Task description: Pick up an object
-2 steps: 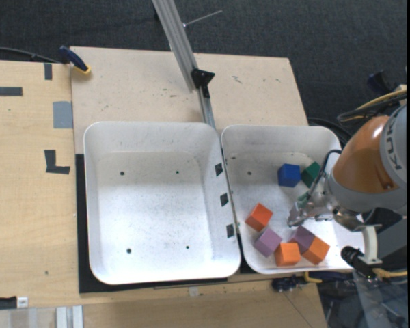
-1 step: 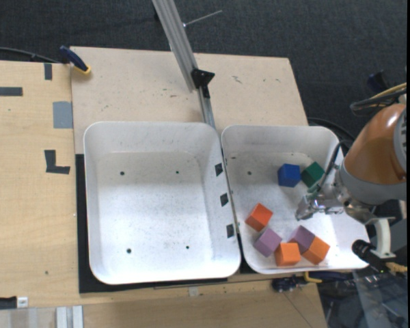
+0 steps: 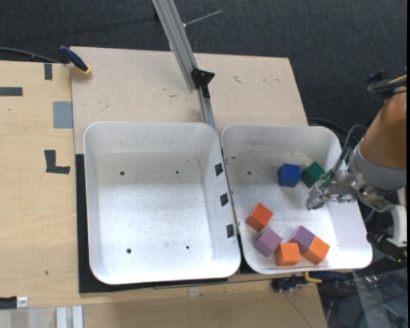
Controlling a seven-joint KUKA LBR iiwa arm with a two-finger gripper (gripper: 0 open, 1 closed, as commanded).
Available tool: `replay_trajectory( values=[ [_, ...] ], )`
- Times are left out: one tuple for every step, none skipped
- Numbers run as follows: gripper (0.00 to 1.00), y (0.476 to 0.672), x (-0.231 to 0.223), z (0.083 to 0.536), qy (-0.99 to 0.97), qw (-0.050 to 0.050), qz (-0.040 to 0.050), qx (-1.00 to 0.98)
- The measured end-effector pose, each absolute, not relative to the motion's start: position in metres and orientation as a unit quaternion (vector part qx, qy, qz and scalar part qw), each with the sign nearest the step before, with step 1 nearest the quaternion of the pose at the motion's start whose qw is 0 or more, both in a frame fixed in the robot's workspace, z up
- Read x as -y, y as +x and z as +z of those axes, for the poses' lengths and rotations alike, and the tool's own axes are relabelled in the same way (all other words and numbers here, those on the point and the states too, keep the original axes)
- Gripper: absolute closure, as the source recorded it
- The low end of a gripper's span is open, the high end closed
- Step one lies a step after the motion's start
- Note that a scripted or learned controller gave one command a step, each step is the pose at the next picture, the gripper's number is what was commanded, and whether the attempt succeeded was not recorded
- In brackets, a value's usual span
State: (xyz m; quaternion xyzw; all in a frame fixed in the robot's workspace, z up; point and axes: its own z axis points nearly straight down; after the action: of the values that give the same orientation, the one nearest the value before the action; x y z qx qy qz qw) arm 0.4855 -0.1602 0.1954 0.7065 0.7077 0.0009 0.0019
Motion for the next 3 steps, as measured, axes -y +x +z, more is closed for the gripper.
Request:
replay_trajectory(
  values=[
    [1.00,0.493,0.112,0.192,0.705,-0.001,0.0002,-0.709],
    [1.00,0.493,0.048,0.198,0.704,-0.002,0.0005,-0.710],
    [1.00,0.491,-0.005,0.198,0.705,-0.002,-0.0002,-0.710]
  ],
)
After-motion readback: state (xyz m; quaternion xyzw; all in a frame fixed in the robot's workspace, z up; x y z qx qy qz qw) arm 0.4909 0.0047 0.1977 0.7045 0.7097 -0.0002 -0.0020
